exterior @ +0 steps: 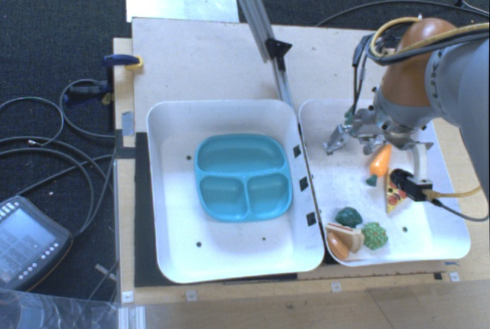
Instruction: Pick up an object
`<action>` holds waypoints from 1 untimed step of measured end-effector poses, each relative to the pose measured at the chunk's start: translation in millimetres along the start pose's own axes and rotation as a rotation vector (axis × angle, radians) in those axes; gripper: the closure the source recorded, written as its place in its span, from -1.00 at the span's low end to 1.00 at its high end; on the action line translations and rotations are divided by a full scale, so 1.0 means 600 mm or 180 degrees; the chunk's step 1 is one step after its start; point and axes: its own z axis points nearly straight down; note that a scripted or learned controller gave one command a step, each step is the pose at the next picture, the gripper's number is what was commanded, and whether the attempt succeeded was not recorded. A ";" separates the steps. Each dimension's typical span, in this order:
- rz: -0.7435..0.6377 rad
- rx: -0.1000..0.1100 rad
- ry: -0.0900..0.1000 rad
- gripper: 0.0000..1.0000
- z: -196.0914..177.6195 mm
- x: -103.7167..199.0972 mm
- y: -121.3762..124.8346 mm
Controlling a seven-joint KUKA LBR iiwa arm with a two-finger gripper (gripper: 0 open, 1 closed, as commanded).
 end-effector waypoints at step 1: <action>0.0000 -0.0021 0.0001 1.00 -0.023 0.000 0.003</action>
